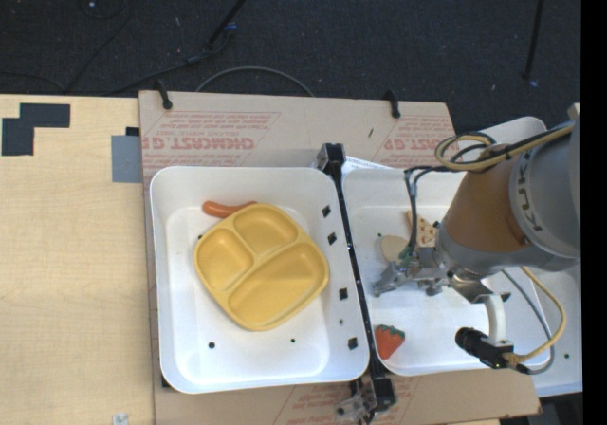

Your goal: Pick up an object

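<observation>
A yellow tray (262,265) with three compartments lies in the left bin (180,338), an orange carrot (226,208) touching its far edge. The arm (503,210) reaches over the right bin (427,357), its claw (387,279) low near the divider. A strawberry (389,340) lies near the front, a tan piece (392,248) beside the claw.

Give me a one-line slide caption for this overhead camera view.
KUKA arm's tool low in right bin near a strawberry toy; yellow divided plate in left bin.
</observation>
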`<state>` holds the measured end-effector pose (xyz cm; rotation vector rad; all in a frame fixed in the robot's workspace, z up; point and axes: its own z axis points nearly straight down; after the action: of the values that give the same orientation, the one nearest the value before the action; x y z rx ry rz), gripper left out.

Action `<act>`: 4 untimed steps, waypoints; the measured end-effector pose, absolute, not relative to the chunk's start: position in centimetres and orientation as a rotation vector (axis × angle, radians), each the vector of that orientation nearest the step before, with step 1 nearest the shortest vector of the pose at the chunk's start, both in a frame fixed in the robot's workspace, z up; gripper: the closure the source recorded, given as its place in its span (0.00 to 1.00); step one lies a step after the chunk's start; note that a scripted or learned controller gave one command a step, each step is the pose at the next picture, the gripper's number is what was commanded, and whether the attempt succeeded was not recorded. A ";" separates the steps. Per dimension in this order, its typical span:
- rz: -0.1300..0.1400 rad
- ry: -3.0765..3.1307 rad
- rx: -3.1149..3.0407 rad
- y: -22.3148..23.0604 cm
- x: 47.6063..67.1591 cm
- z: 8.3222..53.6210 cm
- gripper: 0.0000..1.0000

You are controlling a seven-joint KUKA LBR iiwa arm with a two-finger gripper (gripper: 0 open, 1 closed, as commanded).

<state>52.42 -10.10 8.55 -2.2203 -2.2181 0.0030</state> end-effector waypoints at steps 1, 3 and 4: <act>0.002 -2.214 -2.225 -10.2 52.5 9.8 1.00; -0.001 -2.223 -2.221 -10.0 53.1 19.7 1.00; -0.002 -2.224 -2.220 -9.3 52.9 25.6 1.00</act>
<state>52.85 -9.33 25.60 -2.2203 -2.2244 -0.0018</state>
